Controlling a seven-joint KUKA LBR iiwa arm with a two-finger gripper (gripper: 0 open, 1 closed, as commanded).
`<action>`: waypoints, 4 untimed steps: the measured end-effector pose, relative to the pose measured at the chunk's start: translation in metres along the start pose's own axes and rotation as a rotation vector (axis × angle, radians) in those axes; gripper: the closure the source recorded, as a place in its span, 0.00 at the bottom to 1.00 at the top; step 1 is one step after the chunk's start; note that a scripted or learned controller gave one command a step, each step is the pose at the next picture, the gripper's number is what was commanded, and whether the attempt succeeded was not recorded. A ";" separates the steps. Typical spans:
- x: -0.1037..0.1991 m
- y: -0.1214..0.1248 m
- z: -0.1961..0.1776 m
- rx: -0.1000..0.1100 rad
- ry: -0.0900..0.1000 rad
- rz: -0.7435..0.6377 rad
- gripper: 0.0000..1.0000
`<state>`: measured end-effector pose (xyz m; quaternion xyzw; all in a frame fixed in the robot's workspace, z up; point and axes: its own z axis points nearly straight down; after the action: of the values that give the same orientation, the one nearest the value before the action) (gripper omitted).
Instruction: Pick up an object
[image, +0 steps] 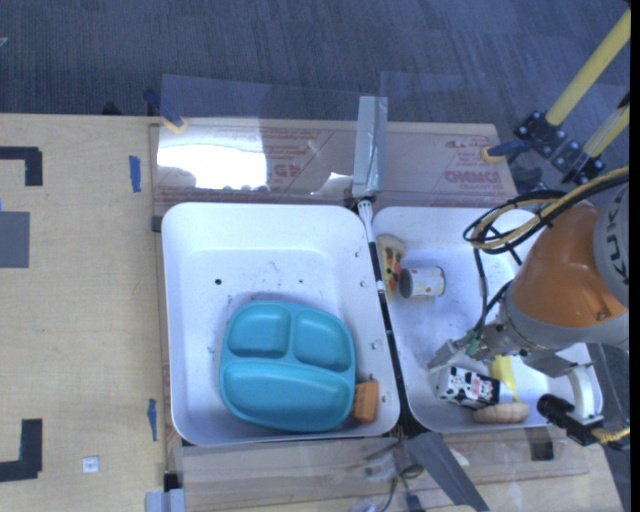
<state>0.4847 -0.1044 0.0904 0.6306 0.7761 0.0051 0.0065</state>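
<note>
White bins (190, 300), two; one teal tray (288, 365)

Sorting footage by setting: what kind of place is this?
Probably a robotics lab's grasping test bench: two white bins side by side, a KUKA arm, and assorted items such as a teal divided plate.

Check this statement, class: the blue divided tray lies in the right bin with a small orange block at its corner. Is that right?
One thing is wrong: the blue divided tray lies in the left bin, not the right one. The small orange block does sit at its corner. The camera view shows this.
</note>
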 end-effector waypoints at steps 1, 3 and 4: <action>-0.006 0.031 0.003 0.010 0.000 0.243 0.00; -0.008 -0.005 0.003 0.009 0.001 0.268 0.00; -0.007 0.018 0.003 0.011 -0.001 0.278 0.00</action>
<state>0.5042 -0.1075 0.0876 0.7322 0.6811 0.0013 0.0029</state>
